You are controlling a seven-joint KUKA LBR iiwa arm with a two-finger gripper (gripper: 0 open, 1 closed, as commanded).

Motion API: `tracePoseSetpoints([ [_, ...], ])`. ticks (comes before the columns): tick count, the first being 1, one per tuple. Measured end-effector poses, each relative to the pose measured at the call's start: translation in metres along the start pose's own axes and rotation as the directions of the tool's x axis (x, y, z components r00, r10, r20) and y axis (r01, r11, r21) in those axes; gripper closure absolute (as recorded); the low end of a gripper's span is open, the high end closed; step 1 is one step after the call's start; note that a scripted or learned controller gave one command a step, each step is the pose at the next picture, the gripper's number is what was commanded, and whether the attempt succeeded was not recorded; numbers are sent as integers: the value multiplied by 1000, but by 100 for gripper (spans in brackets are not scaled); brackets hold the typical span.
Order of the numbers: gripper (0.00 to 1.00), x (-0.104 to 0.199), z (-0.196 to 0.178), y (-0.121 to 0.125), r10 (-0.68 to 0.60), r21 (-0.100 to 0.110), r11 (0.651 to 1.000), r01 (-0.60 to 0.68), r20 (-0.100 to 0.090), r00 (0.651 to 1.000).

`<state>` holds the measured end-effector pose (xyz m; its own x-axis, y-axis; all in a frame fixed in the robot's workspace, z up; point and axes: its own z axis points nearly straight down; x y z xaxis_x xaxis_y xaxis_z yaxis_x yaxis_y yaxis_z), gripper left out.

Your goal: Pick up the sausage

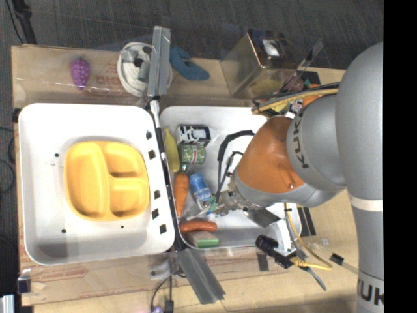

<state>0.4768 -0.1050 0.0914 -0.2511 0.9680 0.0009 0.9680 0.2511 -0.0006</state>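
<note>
Lying flat near the front wall of the right bin (195, 115), the sausage (198, 226) runs left to right across the view, its long axis parallel to that wall. A green block (207, 242) sits just in front of it, touching or nearly so. An upright carrot (180, 193) ends just above its left tip, close to the divider between the 2 bins. The gripper (216, 205) hangs just above the sausage's right half, beside a blue bottle (199, 190); its opening cannot be judged, perhaps because of the wrist's shadow. The left bin (39, 175) holds a yellow tray (107, 178).
</note>
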Motion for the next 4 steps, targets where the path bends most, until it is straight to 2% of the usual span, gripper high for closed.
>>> tracePoseSetpoints([
  [4,0,0,0,0,0,0,1000,0,0,1000],
])
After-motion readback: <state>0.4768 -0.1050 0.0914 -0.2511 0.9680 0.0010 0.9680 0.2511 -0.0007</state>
